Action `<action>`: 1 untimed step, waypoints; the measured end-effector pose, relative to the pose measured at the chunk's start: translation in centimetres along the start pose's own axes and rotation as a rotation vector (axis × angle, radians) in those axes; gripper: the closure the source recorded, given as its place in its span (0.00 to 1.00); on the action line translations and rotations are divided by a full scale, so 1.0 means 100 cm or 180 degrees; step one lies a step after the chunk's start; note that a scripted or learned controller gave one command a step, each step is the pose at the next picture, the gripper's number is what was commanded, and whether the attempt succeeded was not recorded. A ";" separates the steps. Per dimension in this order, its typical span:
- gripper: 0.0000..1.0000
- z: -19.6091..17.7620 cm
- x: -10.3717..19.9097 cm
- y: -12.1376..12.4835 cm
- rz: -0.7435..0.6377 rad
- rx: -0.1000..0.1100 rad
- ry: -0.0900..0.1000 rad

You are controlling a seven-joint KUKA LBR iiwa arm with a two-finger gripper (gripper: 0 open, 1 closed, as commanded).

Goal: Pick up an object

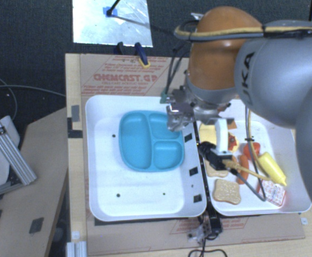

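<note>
Toast slice [227, 191] is lying flat in the right bin [301, 197], likely light and stiff; edges suit gripping. End effector [176, 118] is hovering, state unclear.

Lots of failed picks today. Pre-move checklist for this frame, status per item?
1. Tool position: above the top right corner of the blue plastic divided plate in the left white bin. Ok.
2. Object between the tool's fingers: cannot tell.
3. Targets present: slice of toast, yellow banana-shaped toy and other small items lie in the right white bin. Ok.
4. Tool over those items: not ok, it sits left of the divide.
5. Right bin clutter: items overlap, so a clean single pick looks doubtful. Not ok.
</note>
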State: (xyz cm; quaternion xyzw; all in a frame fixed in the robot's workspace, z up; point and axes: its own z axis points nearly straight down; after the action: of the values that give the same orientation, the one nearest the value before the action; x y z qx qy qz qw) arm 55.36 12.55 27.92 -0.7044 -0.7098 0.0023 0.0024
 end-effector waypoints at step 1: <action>1.00 -0.014 -0.038 -0.057 0.0029 -0.0014 0.0001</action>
State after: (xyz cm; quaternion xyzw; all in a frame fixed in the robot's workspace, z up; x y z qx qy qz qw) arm 49.68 8.71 29.39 -0.7076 -0.7066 0.0006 0.0009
